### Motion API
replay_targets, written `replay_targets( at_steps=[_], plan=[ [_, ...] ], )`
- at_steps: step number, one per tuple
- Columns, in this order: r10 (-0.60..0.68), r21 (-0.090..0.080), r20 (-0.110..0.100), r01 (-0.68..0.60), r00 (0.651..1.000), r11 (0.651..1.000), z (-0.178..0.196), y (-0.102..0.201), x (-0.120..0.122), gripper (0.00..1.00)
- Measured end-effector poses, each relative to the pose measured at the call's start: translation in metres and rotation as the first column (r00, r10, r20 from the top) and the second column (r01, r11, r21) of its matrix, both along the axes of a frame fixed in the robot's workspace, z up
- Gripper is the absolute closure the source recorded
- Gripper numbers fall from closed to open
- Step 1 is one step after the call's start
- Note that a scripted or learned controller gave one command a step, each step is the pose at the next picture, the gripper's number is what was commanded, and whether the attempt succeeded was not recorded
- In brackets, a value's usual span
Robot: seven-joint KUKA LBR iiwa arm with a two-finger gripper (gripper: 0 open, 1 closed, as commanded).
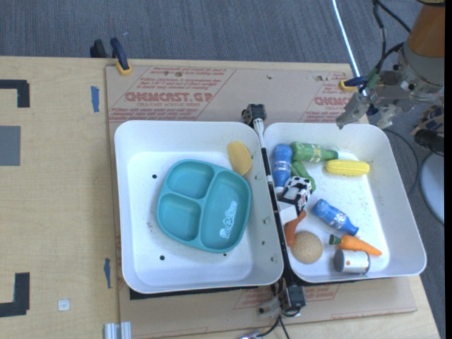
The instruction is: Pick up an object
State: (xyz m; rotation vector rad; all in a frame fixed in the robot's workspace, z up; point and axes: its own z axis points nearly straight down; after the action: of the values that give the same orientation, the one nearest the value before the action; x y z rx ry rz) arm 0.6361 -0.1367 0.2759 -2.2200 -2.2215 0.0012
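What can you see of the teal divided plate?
The teal divided plate is a rounded-square dish, plastic by its look, with three compartments: two smaller on its left, one larger on its right bearing a faint white print. It lies flat, turned slightly askew, in the middle of the left bin. A yellow oval object lies just past its upper right corner.

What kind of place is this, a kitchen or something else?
Likely a robotics lab bench, not a kitchen: a robot arm reaches over two white bins, one bin filled with toy food such as plastic corn, clamped to a board.
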Motion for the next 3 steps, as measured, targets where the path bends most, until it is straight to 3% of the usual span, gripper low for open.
replay_targets(
  at_steps=[1,2,3],
  plan=[
    [-0.159,0.0,0.004,0.159,0.987,0.987,-0.19,-0.002,-0.028,0.0],
    [0.156,0.001,-0.006,-0.156,0.988,0.988,-0.192,-0.038,0.009,0.0],
    [0.271,-0.002,-0.001,-0.271,0.963,0.963,-0.175,0.037,0.007,0.0]
  ],
)
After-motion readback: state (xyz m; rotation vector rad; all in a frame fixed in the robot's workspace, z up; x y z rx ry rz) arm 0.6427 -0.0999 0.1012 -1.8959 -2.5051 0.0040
